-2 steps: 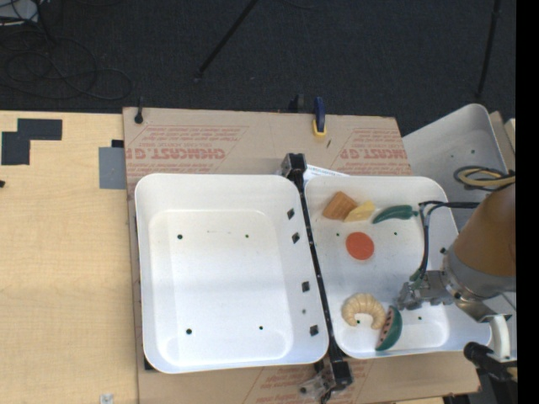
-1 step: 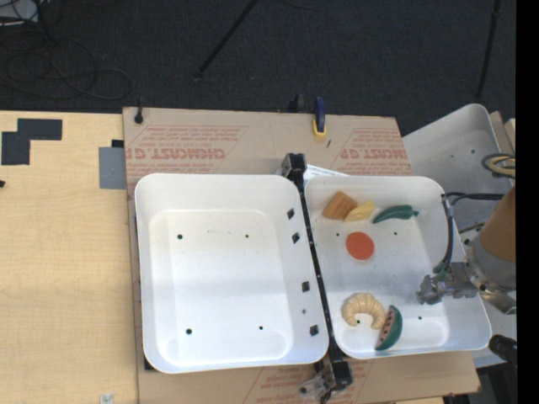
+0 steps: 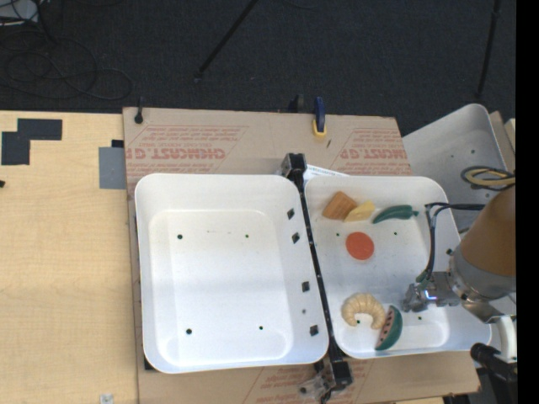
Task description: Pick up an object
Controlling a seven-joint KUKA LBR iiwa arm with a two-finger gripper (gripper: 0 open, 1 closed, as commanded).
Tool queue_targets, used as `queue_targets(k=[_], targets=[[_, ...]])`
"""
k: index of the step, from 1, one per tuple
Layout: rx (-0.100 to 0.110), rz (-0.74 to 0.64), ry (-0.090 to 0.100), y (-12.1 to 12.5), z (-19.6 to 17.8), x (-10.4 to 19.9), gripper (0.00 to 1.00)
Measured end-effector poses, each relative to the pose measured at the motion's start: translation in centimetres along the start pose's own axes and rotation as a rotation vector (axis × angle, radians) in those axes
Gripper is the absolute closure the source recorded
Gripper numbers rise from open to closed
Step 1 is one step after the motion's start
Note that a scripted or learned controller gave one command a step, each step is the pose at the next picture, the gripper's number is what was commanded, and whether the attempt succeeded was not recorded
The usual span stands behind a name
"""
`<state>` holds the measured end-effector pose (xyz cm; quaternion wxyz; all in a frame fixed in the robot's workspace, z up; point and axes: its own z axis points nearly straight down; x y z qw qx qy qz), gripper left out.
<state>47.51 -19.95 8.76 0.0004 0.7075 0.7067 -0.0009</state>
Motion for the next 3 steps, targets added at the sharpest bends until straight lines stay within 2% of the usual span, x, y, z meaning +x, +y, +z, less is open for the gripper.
queue_targets(k=[1,3], targets=[[0.0,-0.004,0.006,0.18,-0.12,-1.17,1.0],[-0.002,0.01,0.004,0.1,-0.12,-1.41,1.0]])
